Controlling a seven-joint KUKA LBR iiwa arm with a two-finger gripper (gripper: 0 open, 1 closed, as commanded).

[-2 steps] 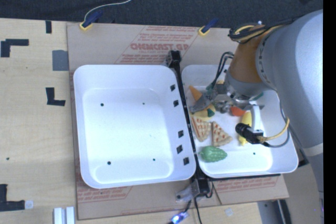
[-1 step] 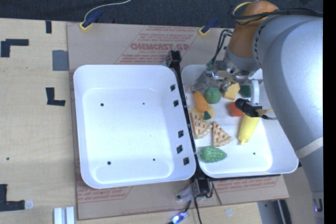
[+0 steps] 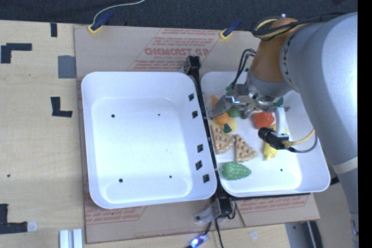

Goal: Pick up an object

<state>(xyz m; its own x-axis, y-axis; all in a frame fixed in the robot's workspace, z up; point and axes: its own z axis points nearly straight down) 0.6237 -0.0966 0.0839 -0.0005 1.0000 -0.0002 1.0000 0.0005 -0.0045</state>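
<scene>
Though the task names no one thing, the likeliest pick is the small orange piece (image 3: 223,119) under the gripper (image 3: 235,103), close to the divider (image 3: 200,125) between the two bins. It looks like toy food, so I judge it light, hard and smooth, likely to slip unless it is pinched across its narrow middle. I cannot tell how the claw stands; its tip is lost among wires and toys, and nothing shows plainly between it.

Just out from the divider lie two waffle wedges (image 3: 231,143), flat and stiff, best taken by an edge. Nearer the front sits a green lump (image 3: 235,171), knobbly and easier to grip. Farther from the divider are a red piece (image 3: 264,119) and a yellow piece (image 3: 269,151), partly behind a black cable end.

All of these lie in the right bin (image 3: 302,180). The left bin (image 3: 116,183) sits across the divider.
</scene>
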